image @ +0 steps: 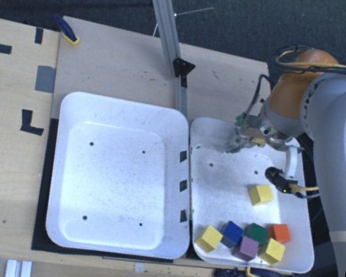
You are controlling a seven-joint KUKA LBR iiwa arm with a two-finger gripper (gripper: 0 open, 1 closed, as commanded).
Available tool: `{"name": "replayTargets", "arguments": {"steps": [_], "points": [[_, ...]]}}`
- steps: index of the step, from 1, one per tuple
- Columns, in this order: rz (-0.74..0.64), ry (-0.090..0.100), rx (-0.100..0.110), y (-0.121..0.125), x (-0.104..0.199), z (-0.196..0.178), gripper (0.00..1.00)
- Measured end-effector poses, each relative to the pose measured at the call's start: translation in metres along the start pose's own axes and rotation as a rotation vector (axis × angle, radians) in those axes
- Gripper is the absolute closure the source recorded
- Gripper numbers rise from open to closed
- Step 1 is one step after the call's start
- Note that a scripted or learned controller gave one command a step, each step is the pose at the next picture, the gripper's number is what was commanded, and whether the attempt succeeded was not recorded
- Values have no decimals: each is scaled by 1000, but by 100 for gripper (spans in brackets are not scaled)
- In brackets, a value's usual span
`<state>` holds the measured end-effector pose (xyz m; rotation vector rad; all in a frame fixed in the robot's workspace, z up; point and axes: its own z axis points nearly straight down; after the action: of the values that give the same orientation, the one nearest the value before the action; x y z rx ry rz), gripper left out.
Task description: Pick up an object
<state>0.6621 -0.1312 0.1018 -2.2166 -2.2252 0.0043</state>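
Hanging over the far end of the right bin point(208, 134), my gripper point(237, 144) sits low near the bin's back rim; whether it is clenched or released I cannot tell from the camera view. A yellow cube point(260, 194) lies alone mid-bin, apart from my gripper. Along the near rim cluster another yellow cube point(210, 238), a blue cube point(232, 232), a purple cube point(248, 247), a green cube point(256, 233), an orange cube point(280, 232) and a third yellow cube point(273, 251). Beside it on the tabletop point(119, 65) sits the left bin point(72, 110).

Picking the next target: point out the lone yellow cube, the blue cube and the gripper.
lone yellow cube point(260, 195), camera view, on its top face.
blue cube point(233, 232), camera view, on its top face.
gripper point(236, 143), camera view, at its tip above the right bin.
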Motion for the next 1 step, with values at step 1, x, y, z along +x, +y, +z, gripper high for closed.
{"name": "replayTargets", "arguments": {"steps": [1], "points": [[2,1,-6,4,-6,-46,100]]}}
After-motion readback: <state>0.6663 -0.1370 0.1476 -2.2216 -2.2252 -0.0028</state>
